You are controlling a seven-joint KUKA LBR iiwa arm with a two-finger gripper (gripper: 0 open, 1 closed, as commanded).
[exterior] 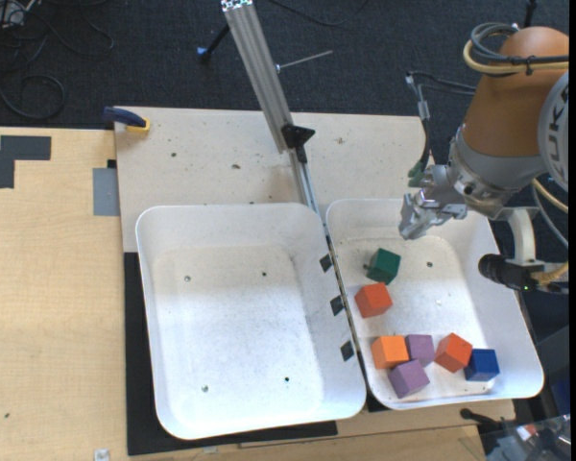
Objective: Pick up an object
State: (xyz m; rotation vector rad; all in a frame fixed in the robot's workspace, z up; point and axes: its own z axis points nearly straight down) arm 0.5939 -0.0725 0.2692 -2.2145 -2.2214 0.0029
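The gripper (420,221) is seen poised over the far part of the right bin (523,349), and nothing is seen between its tips; whether it is spread or closed cannot be told from this angle. It is carried by the grey arm, whose orange band (514,89) is seen up and to the right of the right bin's far edge.

Seven blocks are counted inside the right bin. A green block (385,264) is found nearest the gripper, just below and to the left of it, clear of contact. A red block (372,300) is placed just beyond that, close to the bin's left wall. Along the near side a cluster is formed: an orange block (391,351) is set against a purple block (420,347), and a second purple block (408,377) is tucked just in front of the pair. Further right in the bin, a second red block (452,351) is seen touching a blue block (482,364), close to the near right corner.

The left bin (173,257) is set directly beside the right bin, their rims touching, with small black clips along the shared edge. A slanted metal rail (264,70) is mounted on the pale surface (202,157) behind the bins, above the right bin's far left corner.
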